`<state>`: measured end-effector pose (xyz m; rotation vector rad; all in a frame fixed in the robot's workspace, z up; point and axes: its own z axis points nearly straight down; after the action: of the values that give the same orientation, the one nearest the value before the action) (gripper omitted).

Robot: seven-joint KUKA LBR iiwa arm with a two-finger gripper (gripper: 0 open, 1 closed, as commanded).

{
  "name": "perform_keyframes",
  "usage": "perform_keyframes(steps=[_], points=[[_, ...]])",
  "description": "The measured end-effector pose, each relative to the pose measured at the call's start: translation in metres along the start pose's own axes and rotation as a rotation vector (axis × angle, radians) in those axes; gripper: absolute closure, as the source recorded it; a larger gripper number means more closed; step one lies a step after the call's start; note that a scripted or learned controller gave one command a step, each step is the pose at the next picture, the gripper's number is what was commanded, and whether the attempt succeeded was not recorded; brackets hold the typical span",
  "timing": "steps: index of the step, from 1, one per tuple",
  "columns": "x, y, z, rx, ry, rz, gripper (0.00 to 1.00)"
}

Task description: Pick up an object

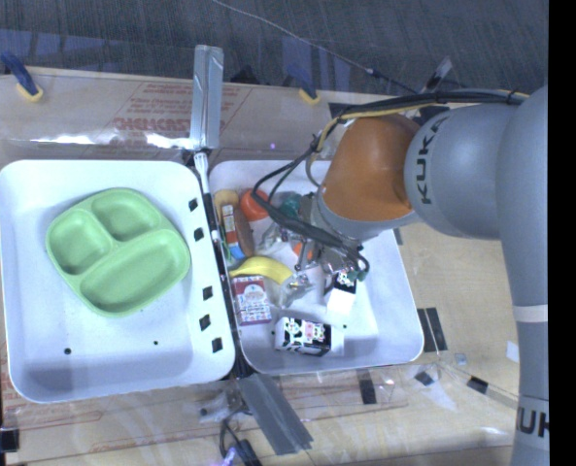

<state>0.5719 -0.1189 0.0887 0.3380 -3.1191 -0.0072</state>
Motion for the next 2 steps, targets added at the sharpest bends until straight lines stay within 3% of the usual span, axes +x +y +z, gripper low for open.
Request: perform_keyframes(steps=[1,2], points=[[-0.0755,0.0069,-0.0019,0.009,-0.002,0.172,0.0],[-0.0751,0.0064,-0.0093,0.011,0.002,0.167,1.0]])
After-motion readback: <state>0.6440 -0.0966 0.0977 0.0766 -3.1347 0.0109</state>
